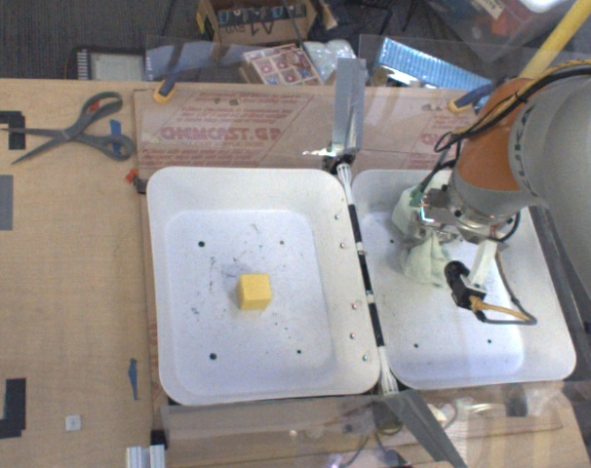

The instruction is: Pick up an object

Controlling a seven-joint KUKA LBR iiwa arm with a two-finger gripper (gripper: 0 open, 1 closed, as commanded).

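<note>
Camera view: two white bins sitting side by side on the bench. Left bin (178, 213) is holding one small yellow block (256, 292), lying near the middle of its floor, well apart from the arm. Right bin (549, 349) is holding a pale green crumpled cloth (427, 256) in its upper left part. The arm (530, 154) is reaching down over the right bin, with the gripper (450, 224) sitting right at the cloth; cannot tell the gripper's state, the wrist is hiding it. Scissors (81, 133) are lying on the bench left of the bins
</note>
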